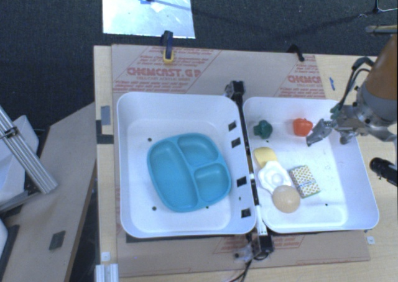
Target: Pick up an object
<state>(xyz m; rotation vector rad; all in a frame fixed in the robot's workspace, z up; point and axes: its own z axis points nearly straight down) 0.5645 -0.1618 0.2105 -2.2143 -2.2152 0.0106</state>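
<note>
The gripper (331,130) hung over the right bin (354,181), near that bin's far right side, at the end of the grey arm (380,97) that came in from the right edge. Its two dark fingers (316,135) pointed down and to the left; whether they stood apart or together could not be told from this slant. Nothing showed between them.

Just to the left of the fingertips lay a small orange-red object (302,127), rounded and glossy, apart from the gripper and resting on the bin floor near the far wall. Further left, close to the divide between the bins, sat a small dark green object (263,129), lumpy in outline.

Nearer the camera, a cluster of things lay together in the same bin. A pale yellow block (265,155) sat beside the inner wall. Touching it on the near side was a white piece (274,177) with a wavy edge. A round tan ball (286,199) rested against the white piece's near edge, and a small box with a blue and yellow patterned face (305,181) lay tilted just to the right of both.

The left bin (137,119) held a blue tray (188,170) with three compartments, turned at an angle on the bin floor. Both bins stood side by side on a brown sheet printed with red lettering (163,71), which lay on the bench.
</note>
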